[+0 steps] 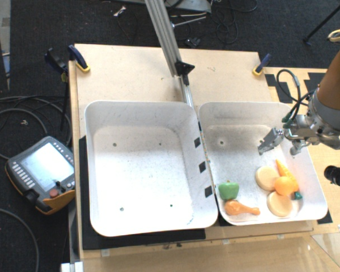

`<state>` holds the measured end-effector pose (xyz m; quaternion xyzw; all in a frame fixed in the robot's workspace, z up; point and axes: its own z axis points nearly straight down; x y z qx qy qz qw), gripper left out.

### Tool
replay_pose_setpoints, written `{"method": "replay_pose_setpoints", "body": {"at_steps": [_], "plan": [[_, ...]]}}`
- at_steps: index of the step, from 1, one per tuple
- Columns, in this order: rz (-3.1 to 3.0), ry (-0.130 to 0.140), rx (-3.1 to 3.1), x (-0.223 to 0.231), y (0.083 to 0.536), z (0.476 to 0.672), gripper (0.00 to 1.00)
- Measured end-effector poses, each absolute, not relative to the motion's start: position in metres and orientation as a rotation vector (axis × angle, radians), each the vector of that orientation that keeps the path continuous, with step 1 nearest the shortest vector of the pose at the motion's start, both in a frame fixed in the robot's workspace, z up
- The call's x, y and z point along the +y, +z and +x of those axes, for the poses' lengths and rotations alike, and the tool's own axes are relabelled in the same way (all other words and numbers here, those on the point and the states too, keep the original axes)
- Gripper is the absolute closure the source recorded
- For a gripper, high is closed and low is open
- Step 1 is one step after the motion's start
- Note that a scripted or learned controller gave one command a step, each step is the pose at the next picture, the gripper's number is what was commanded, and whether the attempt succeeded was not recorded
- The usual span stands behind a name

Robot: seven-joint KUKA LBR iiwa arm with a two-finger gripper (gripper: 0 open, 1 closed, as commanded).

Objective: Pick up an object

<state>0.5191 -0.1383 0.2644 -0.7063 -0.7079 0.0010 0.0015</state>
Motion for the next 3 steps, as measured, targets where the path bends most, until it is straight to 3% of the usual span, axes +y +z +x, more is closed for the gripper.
{"method": "replay_pose_setpoints", "body": {"at_steps": [1, 3], "plan": [[-2.221, 0.001, -2.221, -0.138, 0.266, 0.52, 0.0], [-2.219, 0.006, -2.215, -0.139, 0.137, 0.519, 0.0]]}}
